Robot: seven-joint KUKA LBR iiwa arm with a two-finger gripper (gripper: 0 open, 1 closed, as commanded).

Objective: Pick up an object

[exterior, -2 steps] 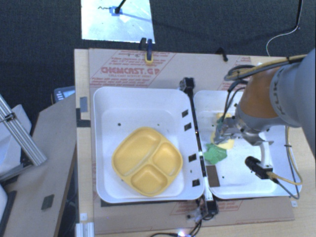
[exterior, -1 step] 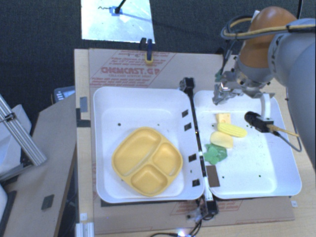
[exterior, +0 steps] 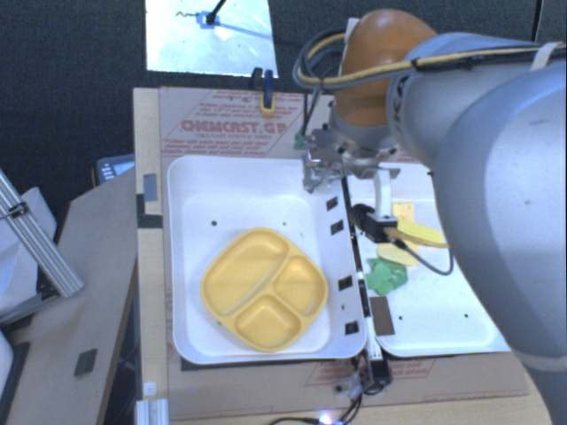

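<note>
A yellow three-compartment plate [exterior: 264,288] lies in the left bin [exterior: 190,237], toward its near side. In the right bin [exterior: 443,326] lie a green crumpled thing [exterior: 387,275], a long yellow thing [exterior: 422,234] just beyond it, and a small pale orange piece [exterior: 404,212]. My gripper [exterior: 315,178] hangs over the far right corner of the left bin, close to the divider between the bins. It is well beyond the plate and to the left of the right bin's objects. Nothing shows in its grasp.
The grey arm covers most of the right bin's far and right side. A cardboard sheet [exterior: 221,127] with red print lies beyond the bins. Black tabs [exterior: 337,228] line the divider between the bins.
</note>
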